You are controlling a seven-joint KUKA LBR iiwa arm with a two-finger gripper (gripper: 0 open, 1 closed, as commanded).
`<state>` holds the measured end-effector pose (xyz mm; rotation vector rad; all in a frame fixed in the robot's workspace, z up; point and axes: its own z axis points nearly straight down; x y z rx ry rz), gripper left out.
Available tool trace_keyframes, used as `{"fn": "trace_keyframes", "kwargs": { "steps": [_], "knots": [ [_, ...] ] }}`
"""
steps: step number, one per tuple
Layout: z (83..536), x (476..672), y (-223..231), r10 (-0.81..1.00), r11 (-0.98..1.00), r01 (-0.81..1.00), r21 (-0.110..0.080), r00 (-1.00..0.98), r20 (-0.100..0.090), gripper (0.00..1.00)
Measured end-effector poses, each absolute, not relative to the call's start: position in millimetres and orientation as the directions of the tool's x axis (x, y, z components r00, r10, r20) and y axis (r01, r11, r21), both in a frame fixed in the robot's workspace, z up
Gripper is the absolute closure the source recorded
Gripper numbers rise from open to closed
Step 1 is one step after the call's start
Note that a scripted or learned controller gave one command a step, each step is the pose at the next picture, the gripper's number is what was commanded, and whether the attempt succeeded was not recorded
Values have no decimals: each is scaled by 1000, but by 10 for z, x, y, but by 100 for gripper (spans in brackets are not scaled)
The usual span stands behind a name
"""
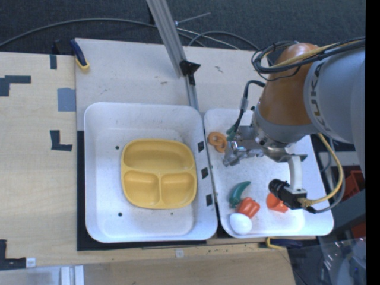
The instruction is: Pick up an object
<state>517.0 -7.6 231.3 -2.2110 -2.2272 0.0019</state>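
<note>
I see gripper (233, 150) low in right bin (309, 225), can't tell finger state or any hold. Nearest target: orange ring (216, 140), just left of gripper, almost touching. Green pepper (240, 191) below it, long axis diagonal.

Overhead slanted view of both bins (95, 159)

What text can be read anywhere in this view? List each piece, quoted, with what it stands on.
"KU": dark letters running down the grey arm near the view's right edge; the rest of the word is cut off.
The yellow divided tray, the two white bins and the small toys, such as the white egg-shaped piece, carry no text that can be read.
The dark tape pieces on the bench are plain shapes, not letters.
</note>
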Motion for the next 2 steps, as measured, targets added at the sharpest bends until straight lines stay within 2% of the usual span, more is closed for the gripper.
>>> {"fn": "trace_keyframes", "kwargs": {
  "steps": [2],
  "knots": [
    [2167, 5372, 923, 1000, 8, 1000, -3, -8, 1, 100]
  ]
}}
